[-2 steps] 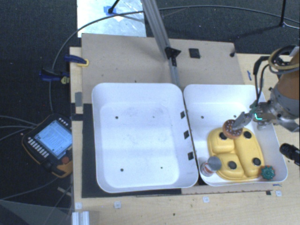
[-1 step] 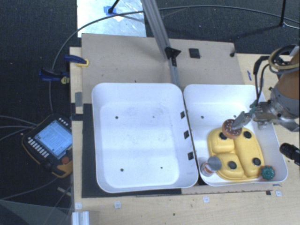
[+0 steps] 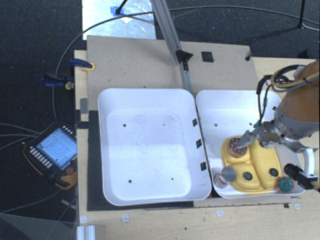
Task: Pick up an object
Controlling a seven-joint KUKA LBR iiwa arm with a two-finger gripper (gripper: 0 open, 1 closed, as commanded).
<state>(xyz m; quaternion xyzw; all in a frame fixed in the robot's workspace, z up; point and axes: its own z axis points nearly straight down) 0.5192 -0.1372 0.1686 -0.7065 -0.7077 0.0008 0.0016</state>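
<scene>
Arm [image 3: 300, 104] is reaching in over the right bin [image 3: 220, 109], wrist low, gripper [image 3: 246, 140] angled down toward the front corner of that bin. Whether it's spread or closed I can't tell from here; the tip is just a grey blur.

To do this step well, I'd say: pick one target and come straight down on it. The objects are packed tight, so a slanted approach will likely shove the pile into the wall instead of gripping.

Largest thing is the yellow toy [image 3: 252, 166], directly under and just in front of the gripper tip. The round brown piece [image 3: 236, 147] on its top sits right beside the tip, possibly touching. The small grey knob [image 3: 228, 174] is further forward, near the bin's front-left corner. The green bit [image 3: 285, 184] lies well off to the arm's side. Left bin [image 3: 145, 144] is away from the gripper entirely.
</scene>
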